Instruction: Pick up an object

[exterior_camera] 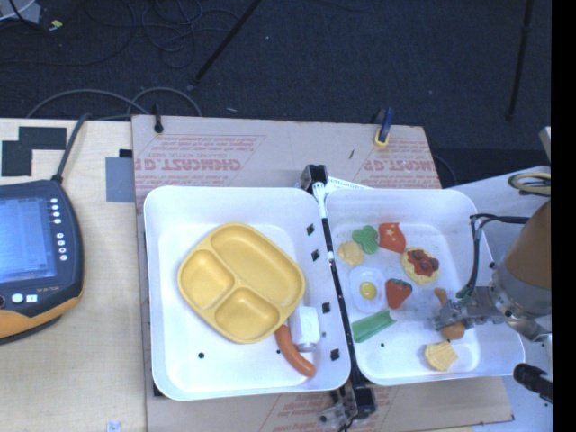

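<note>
The right bin [461, 207] holds toy food: a green leaf [365, 238], a red piece [391, 236], a small pizza [420, 264], a fried egg [367, 289], a strawberry [398, 292], a green bean pod [373, 325] and a yellow wedge [441, 356]. My gripper [450, 318] is low over the bin's right side, just above the yellow wedge and right of the strawberry. A small orange-brown piece [454, 330] lies right at its tip. Whether that piece is gripped is unclear.
The left bin [171, 214] carries a yellow divided plate [240, 280], an orange sausage [295, 351] and a small white block [308, 324]. A black divider [331, 286] runs between the bins. A tablet pendant [31, 255] lies far left on the bench.
</note>
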### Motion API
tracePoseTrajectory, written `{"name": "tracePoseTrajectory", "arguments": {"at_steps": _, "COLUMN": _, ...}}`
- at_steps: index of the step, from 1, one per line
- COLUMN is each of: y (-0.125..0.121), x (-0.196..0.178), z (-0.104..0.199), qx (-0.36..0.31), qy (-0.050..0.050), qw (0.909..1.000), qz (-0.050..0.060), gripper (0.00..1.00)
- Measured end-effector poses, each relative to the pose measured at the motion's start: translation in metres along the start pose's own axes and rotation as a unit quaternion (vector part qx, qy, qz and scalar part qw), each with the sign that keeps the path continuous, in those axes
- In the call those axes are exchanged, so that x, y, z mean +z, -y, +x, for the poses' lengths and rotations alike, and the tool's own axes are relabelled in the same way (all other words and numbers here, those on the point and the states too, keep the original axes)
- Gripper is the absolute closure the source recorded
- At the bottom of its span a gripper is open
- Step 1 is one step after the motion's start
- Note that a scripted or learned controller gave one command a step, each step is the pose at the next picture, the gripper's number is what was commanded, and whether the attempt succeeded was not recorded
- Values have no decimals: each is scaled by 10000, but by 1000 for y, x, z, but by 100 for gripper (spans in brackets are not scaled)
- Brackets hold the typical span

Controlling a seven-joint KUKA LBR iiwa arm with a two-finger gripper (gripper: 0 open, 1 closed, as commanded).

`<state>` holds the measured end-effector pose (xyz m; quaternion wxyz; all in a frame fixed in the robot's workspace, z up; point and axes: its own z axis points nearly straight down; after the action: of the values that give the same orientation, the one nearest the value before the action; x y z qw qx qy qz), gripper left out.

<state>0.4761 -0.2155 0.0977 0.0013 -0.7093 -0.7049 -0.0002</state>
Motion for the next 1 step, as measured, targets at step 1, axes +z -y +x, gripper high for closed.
{"name": "tracePoseTrajectory", "arguments": {"at_steps": 1, "y": -71, "x": 10, "z": 3, "qx": -47, "qy": 10, "qw": 10000, "qz": -9, "gripper": 100}}
